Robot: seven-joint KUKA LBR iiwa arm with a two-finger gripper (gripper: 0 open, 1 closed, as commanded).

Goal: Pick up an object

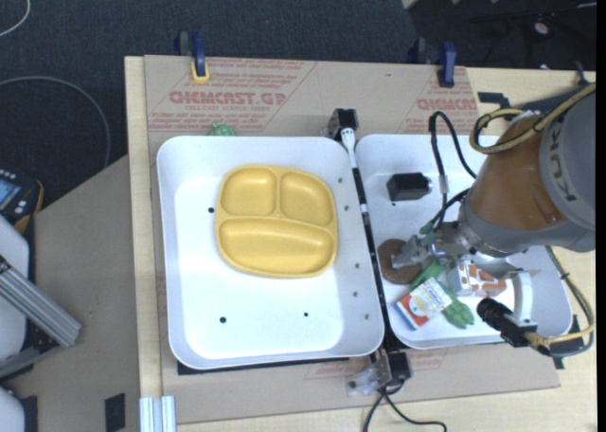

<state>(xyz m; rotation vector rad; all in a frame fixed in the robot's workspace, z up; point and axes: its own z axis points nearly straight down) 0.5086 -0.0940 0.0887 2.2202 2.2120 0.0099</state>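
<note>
Over the right bin (559, 302), your arm (530, 184) is reaching in and hanging low above a small heap of things. You are seeing the pincer (431, 255) near the bin's left side, just above a brown disc (393, 261) and a red-and-white packet (423, 302) with a green piece (458, 313) beside it. Whether the pincer is gripping anything, or how wide it is standing, you cannot tell; the wrist is hiding that. So I am judging the pick as not yet done: nothing is visibly lifted. A black block (409, 187) is lying apart, toward the bin's far end, with free floor around it. The heap is sitting close to the wall between the bins, so room on that side is looking tight. Across it, the left bin (185, 260) is carrying a yellow tray (277, 220), with plenty of bare white around it on the surface (151, 108).
</note>
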